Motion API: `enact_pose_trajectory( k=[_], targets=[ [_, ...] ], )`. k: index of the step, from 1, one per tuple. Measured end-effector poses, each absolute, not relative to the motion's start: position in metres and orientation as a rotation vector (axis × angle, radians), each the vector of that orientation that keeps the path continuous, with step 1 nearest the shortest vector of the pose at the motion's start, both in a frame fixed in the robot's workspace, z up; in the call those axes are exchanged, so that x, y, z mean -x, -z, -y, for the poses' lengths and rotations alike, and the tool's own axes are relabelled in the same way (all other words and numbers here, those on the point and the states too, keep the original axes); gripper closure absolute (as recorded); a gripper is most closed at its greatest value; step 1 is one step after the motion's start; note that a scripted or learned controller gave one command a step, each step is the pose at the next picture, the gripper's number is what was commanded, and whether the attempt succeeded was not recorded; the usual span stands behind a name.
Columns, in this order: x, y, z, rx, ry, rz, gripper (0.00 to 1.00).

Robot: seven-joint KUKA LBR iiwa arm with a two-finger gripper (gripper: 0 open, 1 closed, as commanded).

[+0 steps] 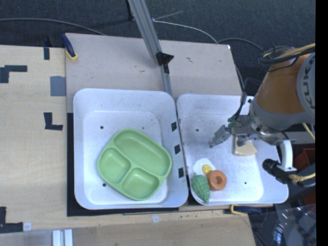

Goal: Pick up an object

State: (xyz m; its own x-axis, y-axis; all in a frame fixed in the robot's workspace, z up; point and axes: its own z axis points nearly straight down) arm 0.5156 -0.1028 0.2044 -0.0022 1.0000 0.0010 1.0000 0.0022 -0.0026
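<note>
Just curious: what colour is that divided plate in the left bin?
Light green: the divided plate, seen plainly in the camera view.

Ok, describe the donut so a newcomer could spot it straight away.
Start at the right white bin and go to its near-left corner. Three small items cluster there; the donut is the orange-brown ring with a hole, right of the leafy green piece and below the fried egg.

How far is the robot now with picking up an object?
Done: the gripper is over the right bin, near the toy food. In hand: nothing visible; a beige piece lies just beside it. Left: grasping and lifting. The fried egg, donut and green vegetable lie in the bin's near corner, and the green tray lies in the left bin.
</note>
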Motion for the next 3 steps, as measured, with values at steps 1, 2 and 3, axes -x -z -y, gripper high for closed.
enact_pose_trajectory(
  k=[1, 2, 3],
  targets=[
    [-0.516, -0.204, 0.103, 2.217, -0.002, 2.222, 0.00],
    [-0.513, -0.161, 0.101, 2.216, -0.007, 2.219, 0.00],
    [-0.511, -0.117, 0.100, 2.216, -0.008, 2.218, 0.00]
  ],
)
